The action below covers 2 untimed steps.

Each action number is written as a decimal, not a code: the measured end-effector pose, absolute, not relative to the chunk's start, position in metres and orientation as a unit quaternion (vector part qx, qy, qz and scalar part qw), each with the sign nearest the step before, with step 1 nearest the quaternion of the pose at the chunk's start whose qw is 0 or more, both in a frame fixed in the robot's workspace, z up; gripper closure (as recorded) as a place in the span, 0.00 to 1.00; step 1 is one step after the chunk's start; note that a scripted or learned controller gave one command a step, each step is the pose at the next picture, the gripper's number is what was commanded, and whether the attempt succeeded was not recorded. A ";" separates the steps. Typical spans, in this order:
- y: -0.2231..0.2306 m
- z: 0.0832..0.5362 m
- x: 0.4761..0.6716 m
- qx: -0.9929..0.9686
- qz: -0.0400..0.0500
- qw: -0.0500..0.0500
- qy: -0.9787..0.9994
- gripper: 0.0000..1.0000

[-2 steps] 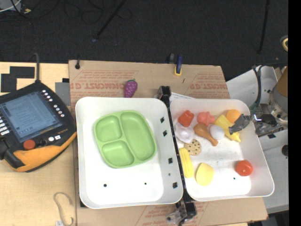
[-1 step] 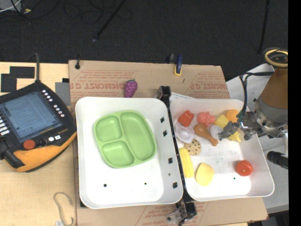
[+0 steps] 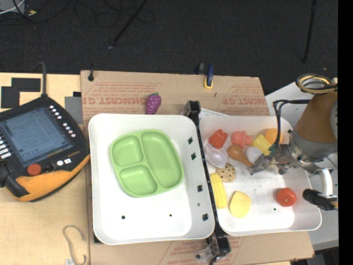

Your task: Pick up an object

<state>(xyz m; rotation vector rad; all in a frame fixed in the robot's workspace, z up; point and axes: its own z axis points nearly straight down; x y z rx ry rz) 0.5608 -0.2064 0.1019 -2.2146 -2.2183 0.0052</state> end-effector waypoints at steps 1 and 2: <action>-0.205 0.087 0.561 -0.707 0.001 0.002 -0.707 0.00; -0.206 0.098 0.561 -0.708 0.001 0.002 -0.706 1.00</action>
